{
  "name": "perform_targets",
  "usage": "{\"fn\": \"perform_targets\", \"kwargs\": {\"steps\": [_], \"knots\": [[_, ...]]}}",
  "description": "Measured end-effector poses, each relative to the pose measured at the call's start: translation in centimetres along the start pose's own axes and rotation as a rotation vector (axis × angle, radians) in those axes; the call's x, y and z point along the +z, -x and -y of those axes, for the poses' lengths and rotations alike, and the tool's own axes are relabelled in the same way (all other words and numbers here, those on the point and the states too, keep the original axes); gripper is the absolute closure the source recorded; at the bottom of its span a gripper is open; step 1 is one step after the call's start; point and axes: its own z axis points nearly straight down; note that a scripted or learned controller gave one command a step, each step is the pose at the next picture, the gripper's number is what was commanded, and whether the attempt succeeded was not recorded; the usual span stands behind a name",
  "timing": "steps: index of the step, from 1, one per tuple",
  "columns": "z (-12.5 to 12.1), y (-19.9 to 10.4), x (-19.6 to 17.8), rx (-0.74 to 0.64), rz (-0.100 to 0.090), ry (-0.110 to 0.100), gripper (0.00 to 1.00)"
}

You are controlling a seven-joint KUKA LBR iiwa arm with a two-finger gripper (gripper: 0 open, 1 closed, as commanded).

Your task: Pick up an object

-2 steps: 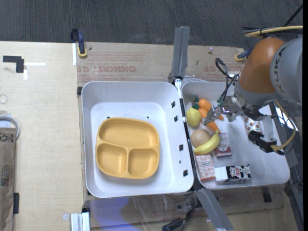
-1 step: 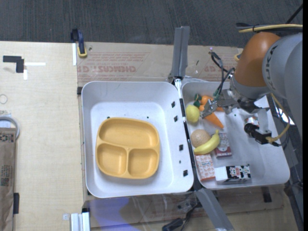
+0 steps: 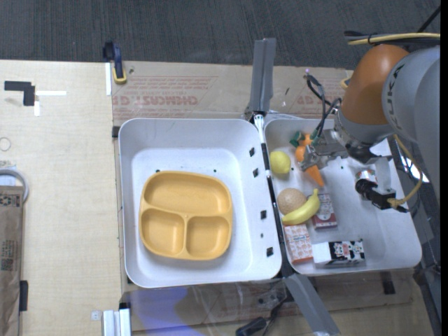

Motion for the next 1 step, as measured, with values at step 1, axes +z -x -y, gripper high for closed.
{"fn": "perform_targets", "kwargs": {"steps": [1], "knots": [[3.07,0.34,-9.74,-0.105,-0.004,-0.001,1.0]]}}
